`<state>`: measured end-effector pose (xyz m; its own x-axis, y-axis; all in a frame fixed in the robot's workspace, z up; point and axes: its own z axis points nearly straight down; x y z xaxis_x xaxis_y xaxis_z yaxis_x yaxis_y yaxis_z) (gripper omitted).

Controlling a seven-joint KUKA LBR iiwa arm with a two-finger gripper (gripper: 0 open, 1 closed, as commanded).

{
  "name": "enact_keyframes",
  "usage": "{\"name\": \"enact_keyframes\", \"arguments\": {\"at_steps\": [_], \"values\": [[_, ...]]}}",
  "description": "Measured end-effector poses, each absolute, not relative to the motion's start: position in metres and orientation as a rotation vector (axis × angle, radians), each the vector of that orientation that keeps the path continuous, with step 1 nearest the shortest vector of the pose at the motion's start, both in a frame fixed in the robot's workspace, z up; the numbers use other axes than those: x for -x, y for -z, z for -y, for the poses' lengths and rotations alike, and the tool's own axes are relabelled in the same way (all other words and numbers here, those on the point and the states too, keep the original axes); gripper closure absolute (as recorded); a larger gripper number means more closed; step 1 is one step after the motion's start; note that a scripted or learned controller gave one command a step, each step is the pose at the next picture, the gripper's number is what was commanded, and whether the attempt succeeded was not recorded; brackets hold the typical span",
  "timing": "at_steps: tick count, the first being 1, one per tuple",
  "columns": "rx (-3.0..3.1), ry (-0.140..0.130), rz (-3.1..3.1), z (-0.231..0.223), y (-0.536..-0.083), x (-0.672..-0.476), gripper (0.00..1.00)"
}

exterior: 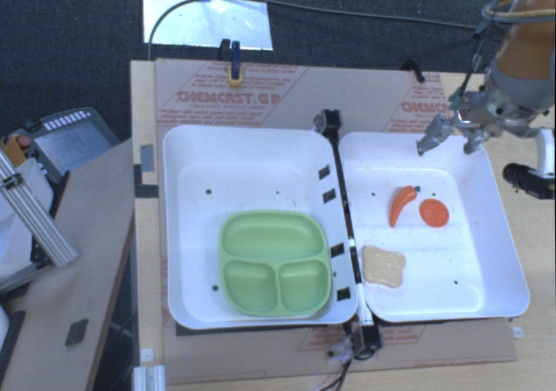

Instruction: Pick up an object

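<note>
Left bin (187,163): green divided tray (275,262). Right bin (486,233): orange pepper (401,204), tomato (434,212), bread slice (383,266). End effector (452,139) above far rim, fingers apart, holding nothing.

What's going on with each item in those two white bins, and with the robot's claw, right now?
Gripper: open, holding nothing, above the right bin's far edge.
Orange pepper: lying flat, untouched.
Tomato slice: flat beside the pepper.
Bread slice: flat, near bin's front.
Green tray: upright in left bin.
</note>
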<state>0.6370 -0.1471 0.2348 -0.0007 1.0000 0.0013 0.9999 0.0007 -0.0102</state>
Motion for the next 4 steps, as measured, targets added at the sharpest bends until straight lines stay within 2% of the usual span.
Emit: {"name": "enact_keyframes", "arguments": {"at_steps": [1,3,4], "values": [[2.219,0.001,2.226,0.147,-0.242,-0.639,0.0],[2.219,-0.003,2.221,0.144,-0.126,-0.628,0.0],[2.22,0.0,2.223,0.143,-0.083,-0.628,0.0]]}}
